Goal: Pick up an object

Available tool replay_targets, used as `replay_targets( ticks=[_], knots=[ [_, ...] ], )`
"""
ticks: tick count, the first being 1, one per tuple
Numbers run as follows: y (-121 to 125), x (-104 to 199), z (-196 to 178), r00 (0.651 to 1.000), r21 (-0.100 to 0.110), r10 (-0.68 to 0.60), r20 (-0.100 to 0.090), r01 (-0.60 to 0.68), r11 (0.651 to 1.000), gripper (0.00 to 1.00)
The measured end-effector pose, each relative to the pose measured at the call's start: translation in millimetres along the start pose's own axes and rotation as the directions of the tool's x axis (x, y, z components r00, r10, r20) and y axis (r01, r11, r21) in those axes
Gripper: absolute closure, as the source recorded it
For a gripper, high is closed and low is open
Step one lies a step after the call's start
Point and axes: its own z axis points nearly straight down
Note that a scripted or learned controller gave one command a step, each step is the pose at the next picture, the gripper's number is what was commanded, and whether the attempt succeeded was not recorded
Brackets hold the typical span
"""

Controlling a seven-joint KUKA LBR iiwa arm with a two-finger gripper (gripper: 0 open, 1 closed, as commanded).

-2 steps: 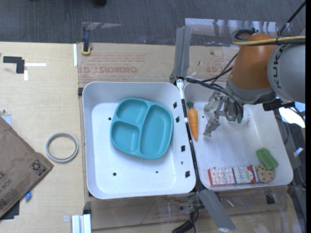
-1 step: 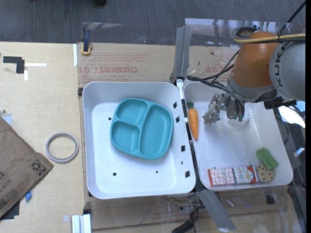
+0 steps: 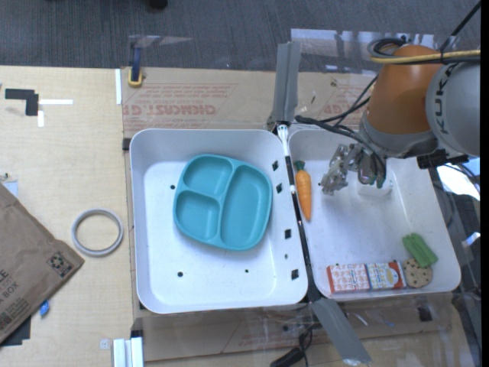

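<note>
My gripper (image 3: 341,176) hangs over the far part of the right bin (image 3: 382,235), below the orange band of the arm. An orange toy carrot (image 3: 304,194) lies along the right bin's left wall, a short way left of the gripper. A green piece (image 3: 419,248) rests near the bin's right side. A printed flat box (image 3: 365,277) and a round cookie-like piece (image 3: 417,274) lie along the near wall. I see nothing between the fingers.
The left bin (image 3: 153,228) holds a teal divided plate (image 3: 224,202). A tape ring (image 3: 97,231) and a brown cardboard box (image 3: 27,266) lie on the bench to the left. Cables run by the arm at the upper right.
</note>
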Motion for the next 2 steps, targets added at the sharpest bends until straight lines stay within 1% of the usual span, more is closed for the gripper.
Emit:
replay_targets(
  ticks=[1,2],
  knots=[
    [-39,15,18,0.988,0.005,0.157,-0.006,-0.157,0.988,1.0],
    [-4,9,18,0.989,0.004,0.149,-0.003,-0.149,0.989,1.0]
  ],
)
